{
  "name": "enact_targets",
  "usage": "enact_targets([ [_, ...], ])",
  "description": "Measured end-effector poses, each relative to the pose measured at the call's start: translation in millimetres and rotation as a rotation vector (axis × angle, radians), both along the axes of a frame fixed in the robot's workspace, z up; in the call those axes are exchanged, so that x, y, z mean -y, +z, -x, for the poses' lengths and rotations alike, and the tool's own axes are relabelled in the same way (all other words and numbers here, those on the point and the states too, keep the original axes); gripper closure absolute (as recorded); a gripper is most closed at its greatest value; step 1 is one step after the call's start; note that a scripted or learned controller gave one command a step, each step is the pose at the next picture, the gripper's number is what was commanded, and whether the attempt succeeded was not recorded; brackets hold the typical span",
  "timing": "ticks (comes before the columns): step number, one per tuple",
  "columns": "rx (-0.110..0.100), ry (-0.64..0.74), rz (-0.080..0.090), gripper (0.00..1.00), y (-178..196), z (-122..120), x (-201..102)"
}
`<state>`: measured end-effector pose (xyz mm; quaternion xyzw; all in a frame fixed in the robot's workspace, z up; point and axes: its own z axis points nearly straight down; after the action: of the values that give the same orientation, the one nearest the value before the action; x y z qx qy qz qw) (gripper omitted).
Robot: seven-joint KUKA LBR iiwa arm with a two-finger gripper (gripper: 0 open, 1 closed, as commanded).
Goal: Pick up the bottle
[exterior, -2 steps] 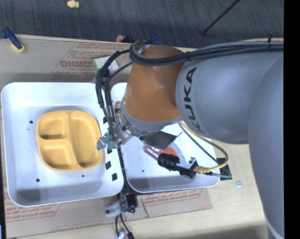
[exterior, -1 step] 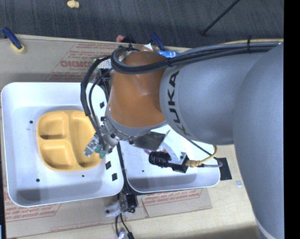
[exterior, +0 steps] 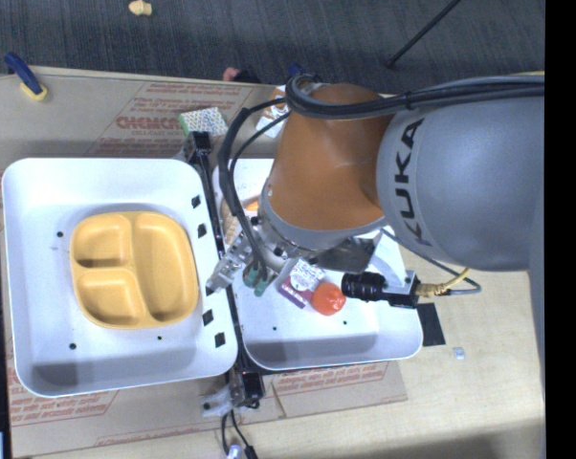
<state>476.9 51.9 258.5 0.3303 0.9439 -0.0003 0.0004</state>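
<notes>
Nearest the camera, at the bottom edge, there's a bit of black cabling and a clip (exterior: pixel 232 402) sitting where the two bins meet, on top of the cardboard sheet (exterior: pixel 336 387) that covers the table (exterior: pixel 479 390).

Moving up, the right bin (exterior: pixel 365 347) has the bottle (exterior: pixel 310 288) lying on its side on the bin floor. Its long axis runs at a slant, with the orange cap (exterior: pixel 328 298) pointing toward the lower right and the clear body with a purple label going up and to the left, partly tucked under the arm. Just left of it is the claw (exterior: pixel 242 270), right by the divider between the bins. It's down low beside the bottle, and honestly I can't tell if it's open or closed from here; it's a jumble of metal bits, and nothing is visibly between them. A black connector with a yellowish wire (exterior: pixel 403 293) sticks out just right of the cap.

The left bin (exterior: pixel 30 256) holds a yellow divided tray (exterior: pixel 133 267) with three compartments, sitting flat, well apart from the bottle.

Above all that, the arm (exterior: pixel 460 180) with its orange band (exterior: pixel 326 156) covers most of the right bin. Farthest back is dark carpet with a small yellow object (exterior: pixel 140 8) and a blue clamp (exterior: pixel 25 75) at the table's corner.
</notes>
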Motion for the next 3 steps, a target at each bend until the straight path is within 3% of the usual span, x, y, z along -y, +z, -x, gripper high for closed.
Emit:
enact_targets([
  [1, -0.004, 0.175, 0.000, 1.00, -67, 1, -40],
  [2, 0.000, 0.289, 0.000, 1.00, -19, 0, 40],
  [3, -0.004, 0.467, -0.001, 1.00, -67, 1, 11],
])
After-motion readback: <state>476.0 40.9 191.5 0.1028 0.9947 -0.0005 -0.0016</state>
